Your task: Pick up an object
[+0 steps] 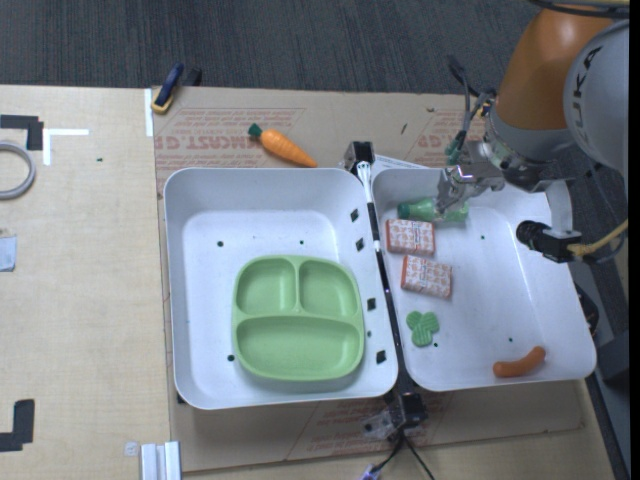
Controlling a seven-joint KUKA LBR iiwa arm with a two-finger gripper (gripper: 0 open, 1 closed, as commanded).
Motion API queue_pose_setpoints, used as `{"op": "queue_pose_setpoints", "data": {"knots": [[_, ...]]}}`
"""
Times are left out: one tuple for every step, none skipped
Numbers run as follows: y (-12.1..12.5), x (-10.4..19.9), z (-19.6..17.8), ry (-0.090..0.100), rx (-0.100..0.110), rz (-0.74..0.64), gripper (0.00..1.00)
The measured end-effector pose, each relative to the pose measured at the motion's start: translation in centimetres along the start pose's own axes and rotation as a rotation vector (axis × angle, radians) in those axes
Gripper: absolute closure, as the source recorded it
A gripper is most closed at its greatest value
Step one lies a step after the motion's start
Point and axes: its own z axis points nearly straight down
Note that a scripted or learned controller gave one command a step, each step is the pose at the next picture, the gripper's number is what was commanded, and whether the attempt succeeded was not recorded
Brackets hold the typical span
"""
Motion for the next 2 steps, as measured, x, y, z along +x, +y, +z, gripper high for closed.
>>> {"op": "queue_pose_setpoints", "data": {"knots": [[0.0, 0.0, 0.0, 0.000, 0.000, 0.000, 0.00], [-4.9, 6.6, 1.0, 0.001, 0.002, -0.387, 0.00]]}}
